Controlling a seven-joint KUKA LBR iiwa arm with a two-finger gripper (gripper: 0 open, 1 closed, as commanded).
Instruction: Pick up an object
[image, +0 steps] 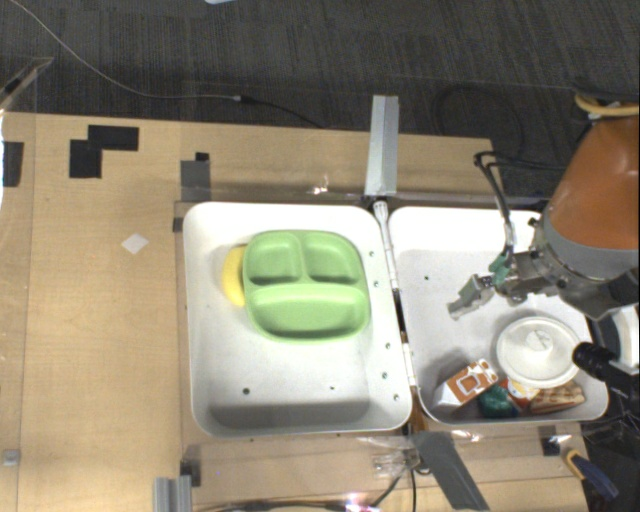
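Carpet (300, 50), dark and ribbed, ran along the top of the view behind the surface (90, 330), a pale wooden board with a few black squares (100, 150) stuck near its far left corner and a thin cable (150, 92) trailing across the carpet to its edge. Two white bins sat side by side on the surface, split by a grey metal bar (383, 150). The left bin (280, 390) held a green divided tray (305, 283) lying flat, with a yellow thing (232, 275) poking out from under its left edge. The right bin (440, 240) held a white round lid or cup (538, 350) near its front right corner, and just beside it, along the front wall, a small orange-and-white packet (470, 381), a dark green lump (494, 402) and a brown piece (555, 400), all close together. The arm (600, 200) reached in from the right, its orange band over the bin's right side. The tool (478, 293) hung over the middle of the right bin, apart from the cluster, with nothing between its fingers; whether they stood open or closed could not be told.
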